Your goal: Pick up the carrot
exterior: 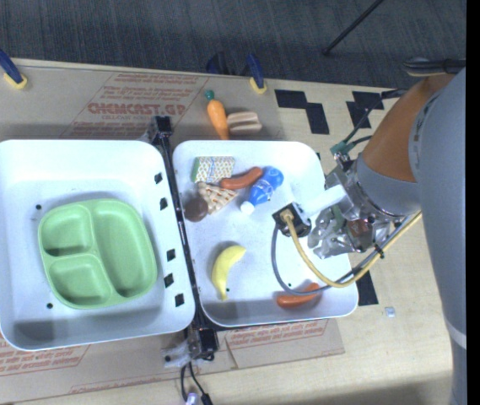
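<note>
Carrot [216, 116] is lying on the worktop [96, 99] just behind the right bin [307, 163], outside it, beside a small hot dog bun [244, 123]. Arm is hanging over the bin's right edge; jaws' state: cannot tell. Banana [226, 268] is sitting inside the bin.

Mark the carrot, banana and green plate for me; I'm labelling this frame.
carrot [217, 118]: camera view, orange body.
banana [225, 267]: camera view, middle of its curve.
green plate [142, 251]: camera view, right rim.
</note>
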Controlling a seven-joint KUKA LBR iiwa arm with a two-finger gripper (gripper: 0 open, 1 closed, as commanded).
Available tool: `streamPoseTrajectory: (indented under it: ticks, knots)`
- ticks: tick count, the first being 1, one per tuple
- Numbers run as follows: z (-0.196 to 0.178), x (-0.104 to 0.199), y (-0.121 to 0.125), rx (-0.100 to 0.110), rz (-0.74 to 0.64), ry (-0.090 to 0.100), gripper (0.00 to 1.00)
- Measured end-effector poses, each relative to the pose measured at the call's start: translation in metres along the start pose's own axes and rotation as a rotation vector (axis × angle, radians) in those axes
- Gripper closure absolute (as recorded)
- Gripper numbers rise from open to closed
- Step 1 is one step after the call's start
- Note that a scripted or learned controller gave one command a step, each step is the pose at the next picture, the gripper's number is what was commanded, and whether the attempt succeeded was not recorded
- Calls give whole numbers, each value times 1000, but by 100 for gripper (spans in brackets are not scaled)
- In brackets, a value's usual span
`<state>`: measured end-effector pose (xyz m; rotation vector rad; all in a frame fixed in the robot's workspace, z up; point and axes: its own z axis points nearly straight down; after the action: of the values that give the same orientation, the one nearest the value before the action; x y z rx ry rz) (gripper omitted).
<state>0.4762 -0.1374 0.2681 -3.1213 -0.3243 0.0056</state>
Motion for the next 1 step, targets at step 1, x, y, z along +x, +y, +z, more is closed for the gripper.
streamPoseTrajectory:
  ticks: [1]
  knots:
    - [15, -4, 17, 1, 1, -2, 100]
